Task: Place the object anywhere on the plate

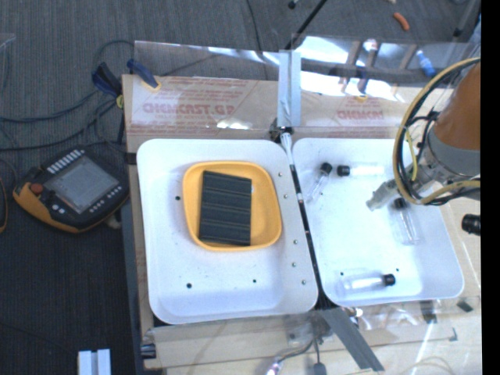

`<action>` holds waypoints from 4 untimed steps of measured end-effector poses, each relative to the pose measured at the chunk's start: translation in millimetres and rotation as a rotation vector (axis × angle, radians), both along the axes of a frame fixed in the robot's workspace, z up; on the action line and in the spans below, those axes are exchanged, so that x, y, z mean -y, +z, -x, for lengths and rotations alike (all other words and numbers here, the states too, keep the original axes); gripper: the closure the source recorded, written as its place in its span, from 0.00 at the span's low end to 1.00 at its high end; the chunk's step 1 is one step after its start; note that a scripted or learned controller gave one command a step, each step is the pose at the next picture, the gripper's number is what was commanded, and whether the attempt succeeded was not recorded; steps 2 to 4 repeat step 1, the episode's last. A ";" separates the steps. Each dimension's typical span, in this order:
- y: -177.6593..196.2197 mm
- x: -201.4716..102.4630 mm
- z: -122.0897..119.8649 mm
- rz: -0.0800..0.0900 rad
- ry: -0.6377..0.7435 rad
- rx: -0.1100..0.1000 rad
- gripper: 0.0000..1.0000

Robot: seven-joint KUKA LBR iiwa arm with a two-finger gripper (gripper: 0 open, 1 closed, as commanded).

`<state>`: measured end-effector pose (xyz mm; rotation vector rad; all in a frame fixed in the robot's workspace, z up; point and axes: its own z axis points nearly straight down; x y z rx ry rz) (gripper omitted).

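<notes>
arm [457,131] cut off at right edge, tool [384,196] blurred

Quick headcount: two white bins, the left bin [156,287] and the right bin [437,280]. One yellow plate [191,209] in the left one, with one dark ribbed block [226,208] on it. Clear tubes with black caps in the right bin: I count four, at [322,180], [361,169], [367,281] and [405,226], though that last one's hard to make out. One handheld controller [72,190] on the floor
</notes>
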<state>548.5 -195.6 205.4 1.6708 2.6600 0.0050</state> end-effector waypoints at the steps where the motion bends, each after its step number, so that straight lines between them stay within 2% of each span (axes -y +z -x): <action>1: 0.0 -0.1 0.0 0.000 0.000 0.000 0.00; 4: 0.0 -0.1 0.0 0.000 0.000 0.000 0.00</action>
